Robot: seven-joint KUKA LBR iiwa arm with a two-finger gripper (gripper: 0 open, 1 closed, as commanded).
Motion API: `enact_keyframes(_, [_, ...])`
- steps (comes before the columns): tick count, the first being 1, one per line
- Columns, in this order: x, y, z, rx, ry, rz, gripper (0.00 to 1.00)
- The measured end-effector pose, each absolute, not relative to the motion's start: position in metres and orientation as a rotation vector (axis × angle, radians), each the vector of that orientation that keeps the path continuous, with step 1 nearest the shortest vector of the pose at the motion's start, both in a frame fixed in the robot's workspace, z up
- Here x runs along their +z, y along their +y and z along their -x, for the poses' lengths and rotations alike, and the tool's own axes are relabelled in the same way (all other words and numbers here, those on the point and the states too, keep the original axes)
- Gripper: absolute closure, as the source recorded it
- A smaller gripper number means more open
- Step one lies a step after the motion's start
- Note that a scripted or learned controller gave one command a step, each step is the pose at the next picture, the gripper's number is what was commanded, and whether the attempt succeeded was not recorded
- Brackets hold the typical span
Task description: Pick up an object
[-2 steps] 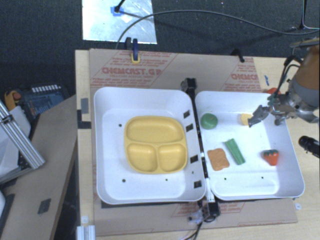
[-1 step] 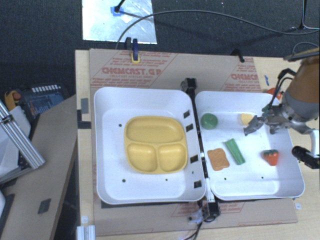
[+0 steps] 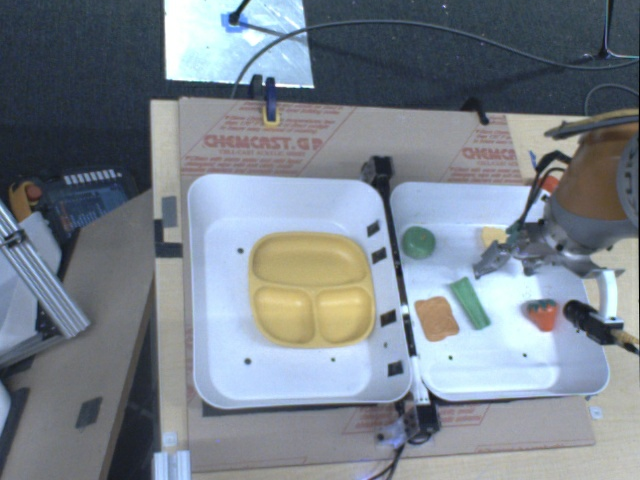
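Green block (image 3: 468, 302) lies flat, slanted, mid right bin (image 3: 500, 383), just beside orange cracker-like piece (image 3: 436, 317) | likely light, stiff, smooth plastic; grip across its narrow width | pincer (image 3: 492, 261) hovers just above-right of it, nothing between its tips; spread or pressed cannot be told | green ball (image 3: 418, 241), strawberry (image 3: 542, 313) nearby | yellow divided tray (image 3: 306, 288) in left bin

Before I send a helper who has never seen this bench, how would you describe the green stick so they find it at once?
Start at the right white bin. Near its middle, beside the orange square, lies the green stick, slanted. It is long and flat-sided, unlike the round green ball farther back by the divider.
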State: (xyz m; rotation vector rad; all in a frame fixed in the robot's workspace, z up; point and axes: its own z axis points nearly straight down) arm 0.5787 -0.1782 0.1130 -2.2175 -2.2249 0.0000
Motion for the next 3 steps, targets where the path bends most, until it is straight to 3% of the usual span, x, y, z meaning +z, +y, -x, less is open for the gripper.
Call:
enact_keyframes(1, [0.126,-0.179,-0.580,-0.003,-2.226,2.222,1.00])
enact_keyframes(3, [0.218,-0.174,-0.577,-0.005,-2.230,2.220,1.00])
